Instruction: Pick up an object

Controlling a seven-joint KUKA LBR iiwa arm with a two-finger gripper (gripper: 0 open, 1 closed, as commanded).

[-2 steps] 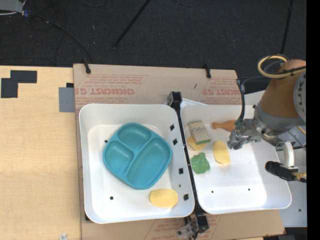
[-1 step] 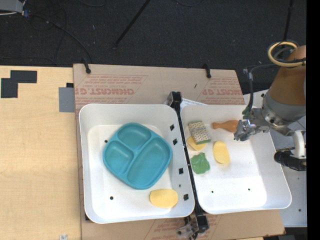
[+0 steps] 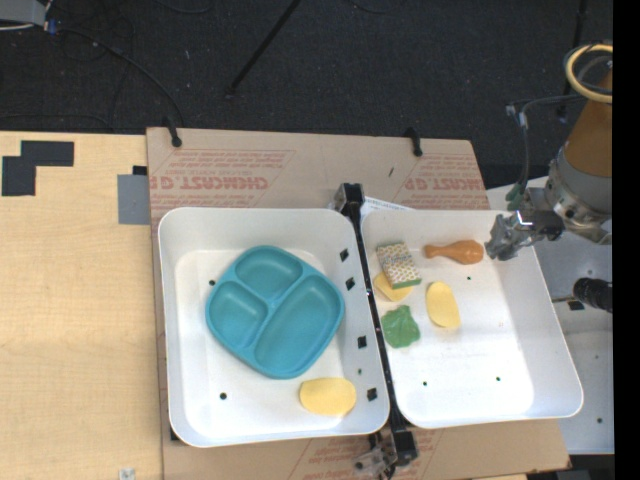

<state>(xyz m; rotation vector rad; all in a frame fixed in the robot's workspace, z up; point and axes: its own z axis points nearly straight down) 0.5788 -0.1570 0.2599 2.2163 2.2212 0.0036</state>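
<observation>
The right bin (image 3: 520, 368) holds an orange-brown drumstick-shaped toy (image 3: 455, 252), a yellow oval piece (image 3: 443, 305), a green piece (image 3: 401, 327), a patterned sponge-like block (image 3: 398, 262) and a yellow piece (image 3: 390, 288) under it. In the left bin (image 3: 190, 268) lie a teal divided plate (image 3: 275, 310) and a yellow oval piece (image 3: 327, 396). My gripper (image 3: 505, 238) hangs at the right bin's upper right edge, just right of the drumstick toy, with nothing seen in it.
A black divider (image 3: 362, 308) runs between the two bins. Brown cardboard (image 3: 300, 173) lies under and behind them. A wooden surface (image 3: 70, 318) spreads to the left. The arm's orange band (image 3: 590, 138) and cables sit at the right.
</observation>
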